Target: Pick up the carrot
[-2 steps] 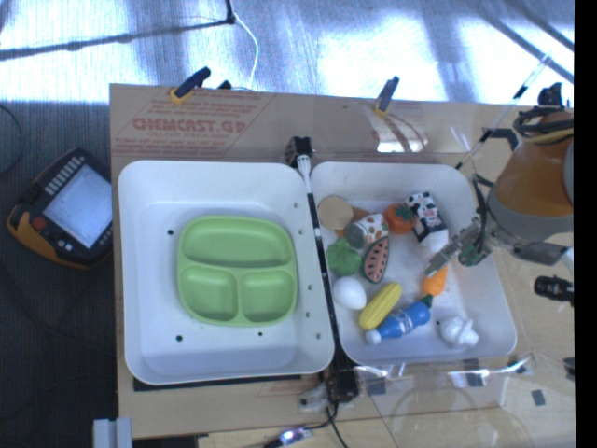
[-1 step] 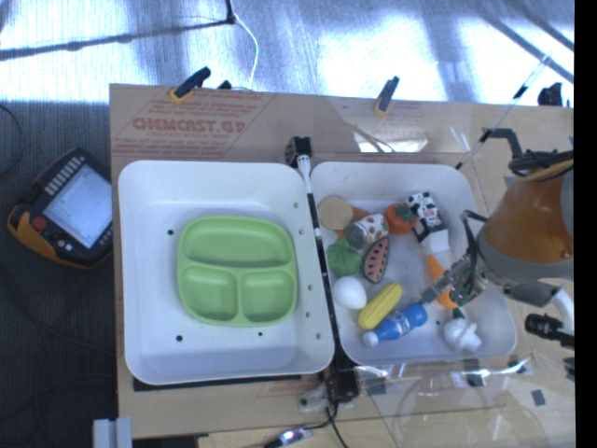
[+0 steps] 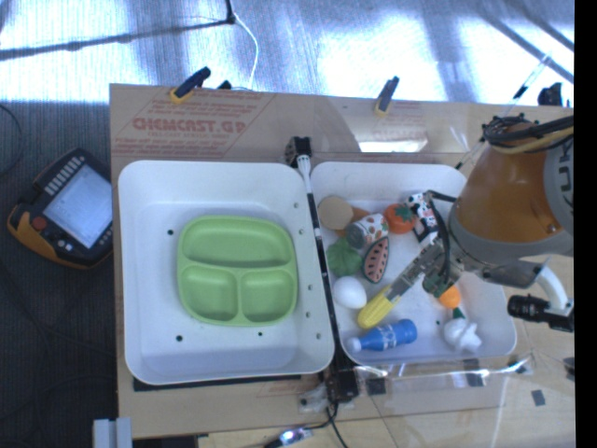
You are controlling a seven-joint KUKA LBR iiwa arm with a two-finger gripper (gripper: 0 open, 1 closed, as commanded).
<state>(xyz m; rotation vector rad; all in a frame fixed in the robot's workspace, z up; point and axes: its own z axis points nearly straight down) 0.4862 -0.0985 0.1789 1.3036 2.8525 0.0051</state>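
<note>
The carrot (image 3: 451,297) shows as a small orange piece in the right bin (image 3: 485,348), near its front right, partly covered by the gripper. My gripper (image 3: 434,273) hangs low over the bin's right half, just up and left of the carrot and touching or nearly touching it. The grey and orange wrist (image 3: 508,203) hides the bin's right side. I cannot see anything held.
Around the gripper in the right bin lie a yellow corn cob (image 3: 375,311), a blue bottle (image 3: 387,336), a white egg (image 3: 350,293), a watermelon slice (image 3: 375,259), an orange-red vegetable (image 3: 401,217) and a white toy (image 3: 462,332). A green divided plate (image 3: 238,269) sits in the left bin (image 3: 149,203).
</note>
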